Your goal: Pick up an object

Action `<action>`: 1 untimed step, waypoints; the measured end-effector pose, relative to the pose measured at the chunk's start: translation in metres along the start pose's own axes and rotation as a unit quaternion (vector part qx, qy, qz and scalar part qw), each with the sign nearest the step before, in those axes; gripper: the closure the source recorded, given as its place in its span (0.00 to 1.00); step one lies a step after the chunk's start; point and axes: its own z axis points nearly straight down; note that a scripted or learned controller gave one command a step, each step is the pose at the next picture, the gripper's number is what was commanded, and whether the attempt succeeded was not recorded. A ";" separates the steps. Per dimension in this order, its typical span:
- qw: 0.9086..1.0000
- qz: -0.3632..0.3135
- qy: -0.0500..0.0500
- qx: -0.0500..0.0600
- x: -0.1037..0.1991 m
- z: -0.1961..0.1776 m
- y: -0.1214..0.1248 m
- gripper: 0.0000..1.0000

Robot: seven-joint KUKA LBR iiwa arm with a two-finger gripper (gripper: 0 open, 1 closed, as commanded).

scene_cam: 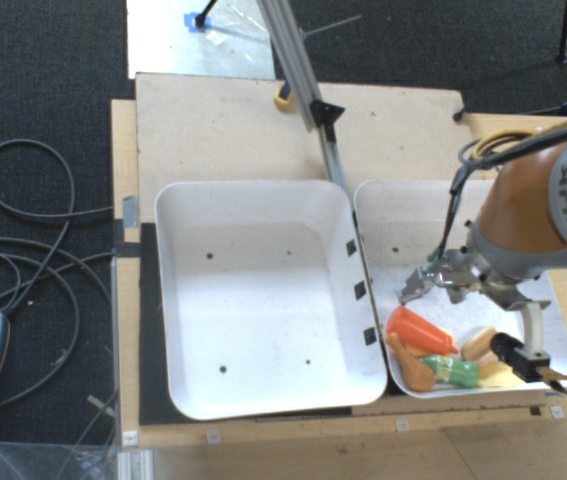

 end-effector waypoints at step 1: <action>1.000 0.000 0.000 -0.001 0.000 0.047 0.000 0.00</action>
